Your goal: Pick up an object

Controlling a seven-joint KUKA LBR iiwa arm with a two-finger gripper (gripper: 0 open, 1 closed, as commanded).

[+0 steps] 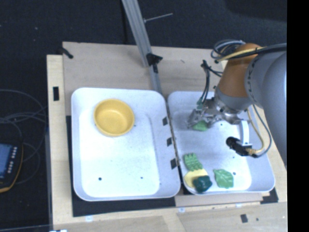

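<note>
Where pincer (pixel 199 121) hovers, green piece (pixel 200 126), orientation unclear

You have two shallow white plastic bins (pixel 87 187), one round yellow bowl (pixel 114 117), three small textured green pieces (pixel 192 162), and one yellow-and-dark-green block (pixel 198 181).

Wooden bench (pixel 113 66) under two white bins (pixel 87 144), side by side
</note>
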